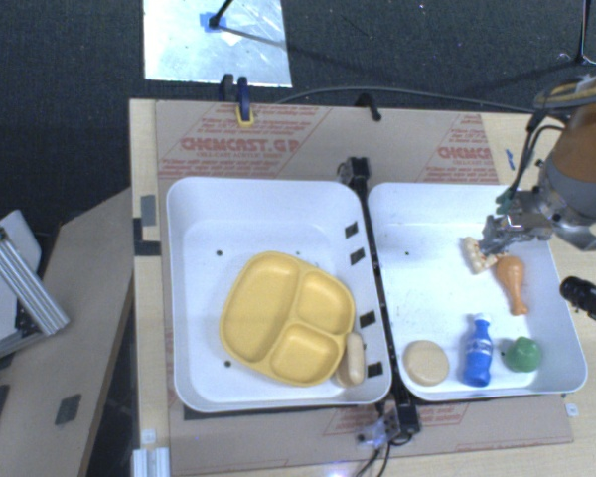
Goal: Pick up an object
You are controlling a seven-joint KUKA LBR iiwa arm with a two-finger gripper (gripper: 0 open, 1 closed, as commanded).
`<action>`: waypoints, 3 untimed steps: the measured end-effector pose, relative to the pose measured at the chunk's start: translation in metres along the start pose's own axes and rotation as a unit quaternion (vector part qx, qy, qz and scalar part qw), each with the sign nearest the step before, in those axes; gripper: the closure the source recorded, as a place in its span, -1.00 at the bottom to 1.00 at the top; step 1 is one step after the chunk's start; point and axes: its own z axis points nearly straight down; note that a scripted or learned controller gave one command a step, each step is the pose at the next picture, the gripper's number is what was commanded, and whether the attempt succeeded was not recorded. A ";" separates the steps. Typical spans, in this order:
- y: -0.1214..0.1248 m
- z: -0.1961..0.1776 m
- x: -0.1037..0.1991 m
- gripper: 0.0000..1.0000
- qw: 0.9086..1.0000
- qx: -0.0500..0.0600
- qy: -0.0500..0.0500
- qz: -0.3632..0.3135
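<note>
The gripper [499, 235] hangs over the right bin [417, 217], near that bin's two o'clock corner. Its fingers are small, dark and blurred against the metal wrist, so whether they are spread or pressed together cannot be told. Just below them, at about seven o'clock from the gripper, lies a small pale tan object [474, 254]; the fingertips seem to be touching or almost touching its upper end, but nothing can be seen clearly gripped between them.

Just beside that pale piece, toward four o'clock, an orange drumstick-shaped toy [512, 281] lies on the bin floor, slanting down to the right. Along the bin's near edge sit a round tan disc [426, 362] at seven o'clock, a blue bottle [477, 351] with a white cap at six o'clock, and a green rounded object [522, 354] at five o'clock, the bottle close between the other two.

The left bin [209, 217] holds a yellow divided tray [288, 316] near its centre, with a beige oblong piece [353, 358] touching the tray's five o'clock corner.

The arm [581, 157] is cut off by the right edge of the view, and the green object's exact form is hard to make out.
</note>
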 end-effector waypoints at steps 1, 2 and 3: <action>-0.011 0.002 0.054 1.00 1.000 0.000 0.001 -0.001; -0.015 0.010 0.114 1.00 1.000 0.000 0.001 -0.001; -0.014 0.009 0.179 1.00 1.000 0.000 0.001 -0.002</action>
